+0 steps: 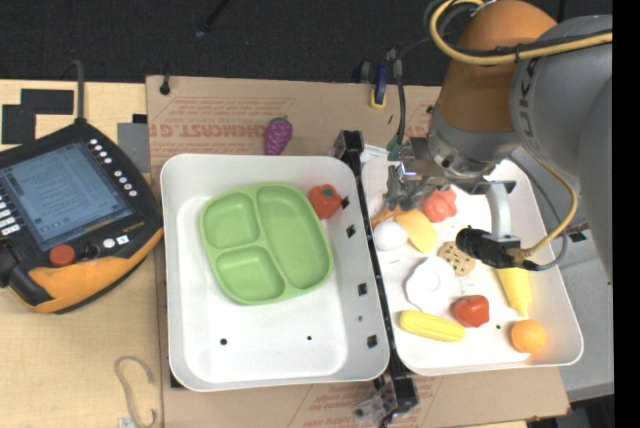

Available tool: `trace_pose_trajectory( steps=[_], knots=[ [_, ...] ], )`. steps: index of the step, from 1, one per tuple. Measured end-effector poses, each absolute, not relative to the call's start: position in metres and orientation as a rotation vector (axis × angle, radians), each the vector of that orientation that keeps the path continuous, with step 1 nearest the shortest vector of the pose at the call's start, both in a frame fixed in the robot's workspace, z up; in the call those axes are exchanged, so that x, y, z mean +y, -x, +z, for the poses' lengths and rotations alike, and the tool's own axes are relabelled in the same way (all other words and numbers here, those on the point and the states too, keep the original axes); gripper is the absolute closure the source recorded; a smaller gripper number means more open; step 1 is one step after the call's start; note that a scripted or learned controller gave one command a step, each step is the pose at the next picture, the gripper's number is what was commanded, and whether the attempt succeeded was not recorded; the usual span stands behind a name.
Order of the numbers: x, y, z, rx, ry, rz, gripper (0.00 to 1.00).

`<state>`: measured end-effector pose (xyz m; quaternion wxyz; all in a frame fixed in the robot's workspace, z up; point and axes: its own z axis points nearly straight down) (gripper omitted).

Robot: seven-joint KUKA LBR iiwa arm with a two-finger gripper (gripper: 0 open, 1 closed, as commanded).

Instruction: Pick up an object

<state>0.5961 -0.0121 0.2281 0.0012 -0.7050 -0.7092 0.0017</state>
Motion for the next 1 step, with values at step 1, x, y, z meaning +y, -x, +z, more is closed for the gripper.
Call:
trace_pose_trajectory(
  steps=[1],
  knots=[
    [-0.0123,-0.5756,0.2237,-2.214,2.222,0.007,1.00]
  ],
)
